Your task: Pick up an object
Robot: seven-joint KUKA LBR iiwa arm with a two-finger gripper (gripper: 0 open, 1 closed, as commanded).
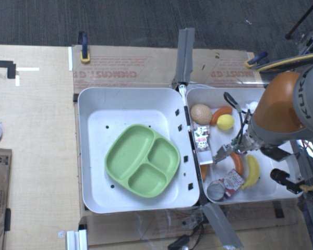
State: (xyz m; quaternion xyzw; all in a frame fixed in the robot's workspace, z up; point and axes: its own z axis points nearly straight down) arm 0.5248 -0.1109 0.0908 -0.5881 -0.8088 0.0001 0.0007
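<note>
Yellow banana (253, 171) lies in the right bin (281, 192), just right of the gripper (230, 150), its long axis running up-down; whether anything is gripped, I cannot tell.

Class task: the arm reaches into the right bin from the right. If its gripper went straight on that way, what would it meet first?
Probably the small white carton lying along the divider, just left of the gripper; depth is unclear.

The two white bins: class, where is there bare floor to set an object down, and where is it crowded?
Left bin: bare floor rings the green plate, widest along the far wall and the left wall. Right bin: crowded, with egg, lemon, banana, can and the arm above them.
</note>
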